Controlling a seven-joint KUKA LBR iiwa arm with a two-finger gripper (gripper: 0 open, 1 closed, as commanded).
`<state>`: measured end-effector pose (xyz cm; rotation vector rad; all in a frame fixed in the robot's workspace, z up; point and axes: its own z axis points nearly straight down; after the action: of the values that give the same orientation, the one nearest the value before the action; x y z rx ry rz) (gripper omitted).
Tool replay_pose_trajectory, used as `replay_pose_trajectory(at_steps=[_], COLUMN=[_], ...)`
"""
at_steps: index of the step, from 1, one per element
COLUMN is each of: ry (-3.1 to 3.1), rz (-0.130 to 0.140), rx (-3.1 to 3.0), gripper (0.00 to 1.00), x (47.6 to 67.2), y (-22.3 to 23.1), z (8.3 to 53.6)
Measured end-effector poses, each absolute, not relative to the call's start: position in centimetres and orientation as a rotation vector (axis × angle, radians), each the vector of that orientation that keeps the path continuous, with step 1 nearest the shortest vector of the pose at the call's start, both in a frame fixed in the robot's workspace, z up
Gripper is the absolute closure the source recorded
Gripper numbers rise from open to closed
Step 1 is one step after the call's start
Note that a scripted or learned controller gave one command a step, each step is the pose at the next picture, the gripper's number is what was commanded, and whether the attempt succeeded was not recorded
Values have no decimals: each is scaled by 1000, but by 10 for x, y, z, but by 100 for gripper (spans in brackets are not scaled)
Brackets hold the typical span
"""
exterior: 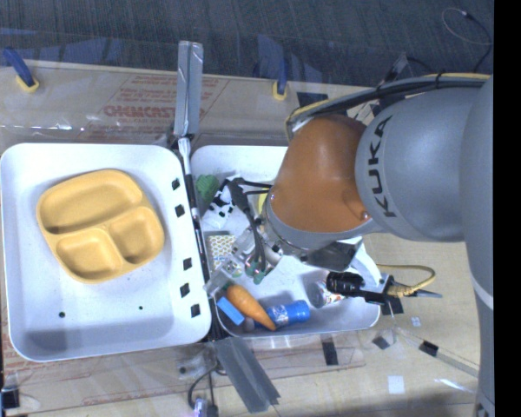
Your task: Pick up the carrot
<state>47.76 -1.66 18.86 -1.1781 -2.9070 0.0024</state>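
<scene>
Two white bins side by side on a pale wooden bench [434, 320], under a clear plastic sheet [113, 102] with red print, pinned at the far edge by blue clamps [17, 69]. Beyond the bench, dark carpet-like floor [243, 7] with a thin cable looping at top right. Left bin [35, 320]: a yellow tray [100, 224] with three compartments, set toward the far left, white floor bare elsewhere apart from small dark specks. A grey metal strip [188, 89] standing along the divider between the bins, black tabs down the left bin's right wall. Right bin [243, 156]: largely covered by the grey arm [425, 163] and its orange band [321, 176], reaching in from the right. Carrot [248, 307] lying at the near left corner of the right bin, tilted, touching a blue object [288, 313] just beside it and a second blue piece [229, 314] at its left. Green item [207, 186] near the far left corner, a black-and-white patterned piece [220, 201] next to it. Gripper [247, 263] low over the bin, just above the carrot; cannot tell whether clenched or released, and nothing visibly grasped. Black fitting [356, 287] with a yellow cable [417, 278] at the bin's right side.
</scene>
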Motion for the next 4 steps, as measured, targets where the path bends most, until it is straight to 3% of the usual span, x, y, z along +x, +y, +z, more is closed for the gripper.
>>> replay_pose_trajectory(at_steps=[1,2,3,4], ry=[-3065,-3065,-3127,-3122], rz=[2,2,1,1], rx=[-654,-654,-209,-295], gripper=[0,0,0,0], x=[477,477,477,477], y=[-11,-11,16,40], z=[189,189,189,189])
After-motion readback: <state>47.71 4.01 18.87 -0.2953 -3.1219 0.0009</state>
